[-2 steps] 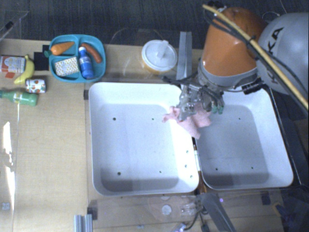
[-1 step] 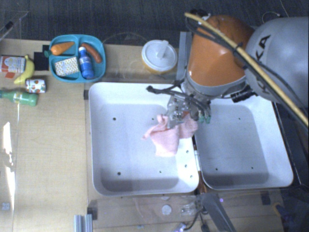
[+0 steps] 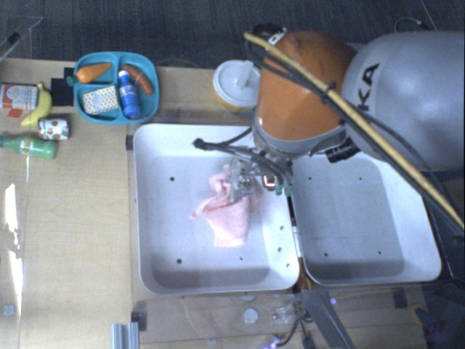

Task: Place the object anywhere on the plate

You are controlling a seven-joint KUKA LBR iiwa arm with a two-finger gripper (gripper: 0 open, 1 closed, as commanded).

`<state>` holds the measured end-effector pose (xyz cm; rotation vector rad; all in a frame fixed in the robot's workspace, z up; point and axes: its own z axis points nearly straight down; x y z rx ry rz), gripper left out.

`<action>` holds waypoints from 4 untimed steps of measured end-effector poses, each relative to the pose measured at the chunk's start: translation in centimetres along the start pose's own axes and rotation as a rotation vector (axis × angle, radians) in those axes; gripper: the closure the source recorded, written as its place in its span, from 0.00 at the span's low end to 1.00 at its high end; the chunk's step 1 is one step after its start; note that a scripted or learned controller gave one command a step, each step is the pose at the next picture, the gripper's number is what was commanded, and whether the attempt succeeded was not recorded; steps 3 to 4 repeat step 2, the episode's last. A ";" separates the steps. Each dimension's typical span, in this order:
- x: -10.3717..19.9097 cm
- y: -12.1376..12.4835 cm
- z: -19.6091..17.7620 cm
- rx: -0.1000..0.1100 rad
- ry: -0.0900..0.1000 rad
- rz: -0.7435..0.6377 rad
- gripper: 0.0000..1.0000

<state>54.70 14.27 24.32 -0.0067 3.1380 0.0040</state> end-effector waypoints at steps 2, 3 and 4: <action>2.5 4.3 1.1 -0.001 -0.001 0.002 0.00; 2.5 4.3 1.1 -0.001 -0.001 0.002 0.00; 2.5 4.3 1.1 -0.001 -0.001 0.002 0.00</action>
